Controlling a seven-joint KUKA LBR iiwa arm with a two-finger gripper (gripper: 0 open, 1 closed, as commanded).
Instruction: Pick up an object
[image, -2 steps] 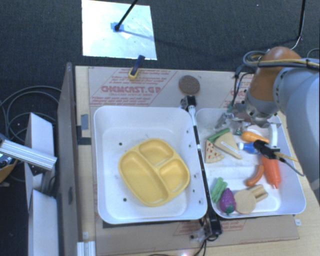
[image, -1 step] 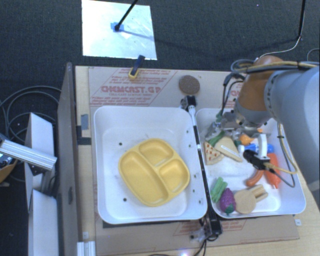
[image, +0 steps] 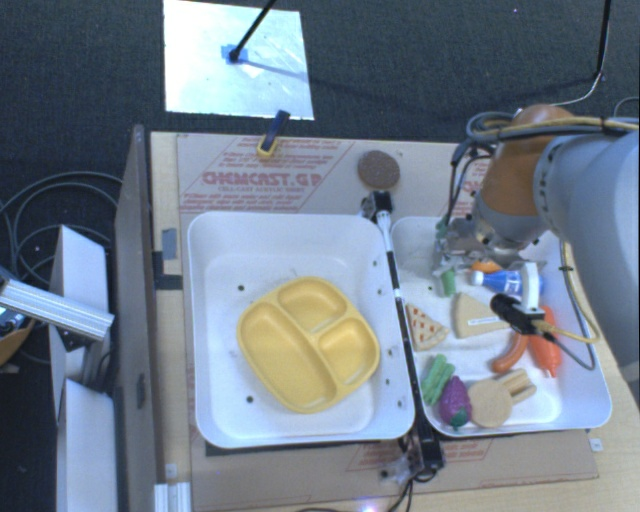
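Note:
My gripper (image: 447, 258) hangs low over the far left part of the right bin (image: 590, 400), under the grey wrist with the orange band. Just below it lies a small green piece (image: 447, 283). Close by are a blue and white tube (image: 500, 279), a pale cheese wedge (image: 476, 316) and a pizza slice (image: 425, 327). Farther forward lie an orange sausage (image: 508, 350), a carrot (image: 546, 350), a green pod (image: 436, 378), a purple fruit (image: 455, 401) and a tan wooden piece (image: 497, 397). The arm hides the bin's far right corner.
The left bin (image: 215, 300) holds a yellow divided plate (image: 306, 343). A black-tipped rod lies along the wall between the bins (image: 392, 270). A round brown disc (image: 379, 169) sits on the cardboard behind the bins. Cables trail over the right bin's right side.

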